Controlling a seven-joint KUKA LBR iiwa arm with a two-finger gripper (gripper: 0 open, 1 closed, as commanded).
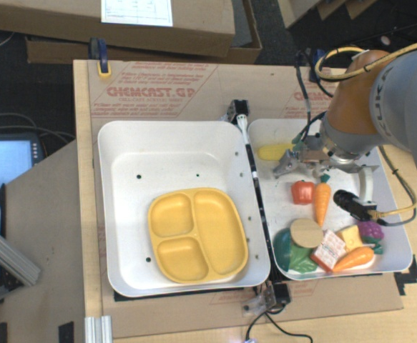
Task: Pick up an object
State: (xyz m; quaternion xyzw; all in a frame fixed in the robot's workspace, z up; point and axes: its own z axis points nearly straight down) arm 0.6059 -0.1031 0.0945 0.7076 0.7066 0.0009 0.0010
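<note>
Toy food (330, 249) heaps nearest me; I'd take the light, rigid carrot (322, 202) mid-body; gripper (305, 159) state I cannot tell.

Grey arm (401, 84) enters from the right edge, upper part of the view, orange band (351, 106) above the wrist. Wrist angled down and left, gripper (305, 161) low at the end of it. Black and yellow cables loop around the wrist.
</note>
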